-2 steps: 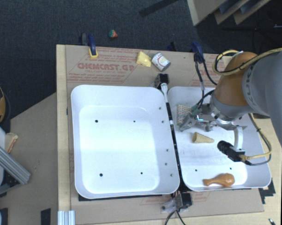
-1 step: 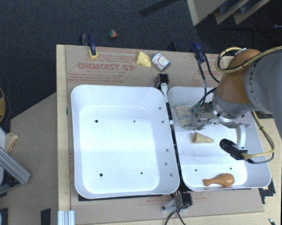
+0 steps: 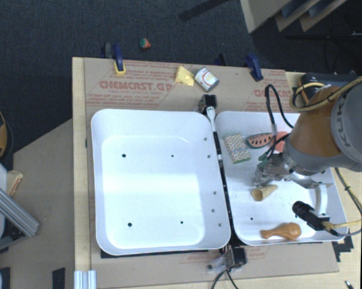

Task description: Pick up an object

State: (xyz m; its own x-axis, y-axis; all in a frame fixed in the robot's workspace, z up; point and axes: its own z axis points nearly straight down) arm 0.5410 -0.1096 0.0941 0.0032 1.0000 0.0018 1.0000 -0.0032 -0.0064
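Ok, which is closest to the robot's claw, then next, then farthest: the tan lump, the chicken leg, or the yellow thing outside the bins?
From the gripper:
1. Tan lump, just below it, right bin.
2. Chicken leg, right bin's near edge.
3. Yellow thing, on the board beyond the bins.

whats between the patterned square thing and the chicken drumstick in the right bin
In the camera view, a small tan piece lies between the patterned square and the drumstick, just below the end effector.

Lying on the brown board (image 3: 171,87) beyond the bins, upper centre of the frame: a yellow wedge (image 3: 184,76) touching a small white box (image 3: 206,79). Blue clamps (image 3: 118,57) are gripping the board's far edge. A small coloured ball (image 3: 145,44) is sitting on dark carpet (image 3: 48,35), upper left.
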